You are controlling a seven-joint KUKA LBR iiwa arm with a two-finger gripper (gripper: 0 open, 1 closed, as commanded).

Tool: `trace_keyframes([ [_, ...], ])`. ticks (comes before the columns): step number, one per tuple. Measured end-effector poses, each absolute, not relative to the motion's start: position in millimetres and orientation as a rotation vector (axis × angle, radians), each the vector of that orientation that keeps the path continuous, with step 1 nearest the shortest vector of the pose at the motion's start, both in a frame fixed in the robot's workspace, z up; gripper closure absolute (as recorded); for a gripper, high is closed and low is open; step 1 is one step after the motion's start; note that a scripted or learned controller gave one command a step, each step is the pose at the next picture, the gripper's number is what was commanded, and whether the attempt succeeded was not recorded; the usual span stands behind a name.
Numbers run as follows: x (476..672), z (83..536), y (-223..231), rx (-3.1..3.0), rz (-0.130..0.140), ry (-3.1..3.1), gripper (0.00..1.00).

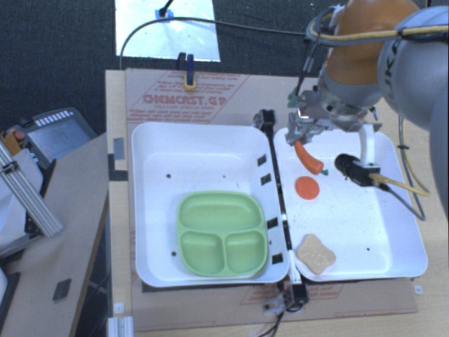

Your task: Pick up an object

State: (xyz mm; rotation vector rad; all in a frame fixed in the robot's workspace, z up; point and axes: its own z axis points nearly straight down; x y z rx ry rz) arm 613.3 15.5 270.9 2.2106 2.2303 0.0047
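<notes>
Gripper (303, 136) fingers closed on the carrot's (309, 158) top end, just above the orange disc (306, 187). Grasp looks made; lift remains, carrot tip apparently near the right bin (393, 258) floor.

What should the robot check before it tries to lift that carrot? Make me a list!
1. Gripper is over the carrot: ok, right at its upper end.
2. Carrot is between the fingers: cannot tell, the wrist hides them.
3. Carrot has room around it: ok, the orange disc lies apart, just below.
4. Bread slice is out of the way: ok, at the right bin's near edge.
5. Green divided plate is out of the way: ok, it sits in the left bin.
</notes>
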Motion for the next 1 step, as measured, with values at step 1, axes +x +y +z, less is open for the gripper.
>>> trace_keyframes([
  [1, 612.7, 255.3, 69.2, 2.212, 0.002, 2.233, 1.00],
])
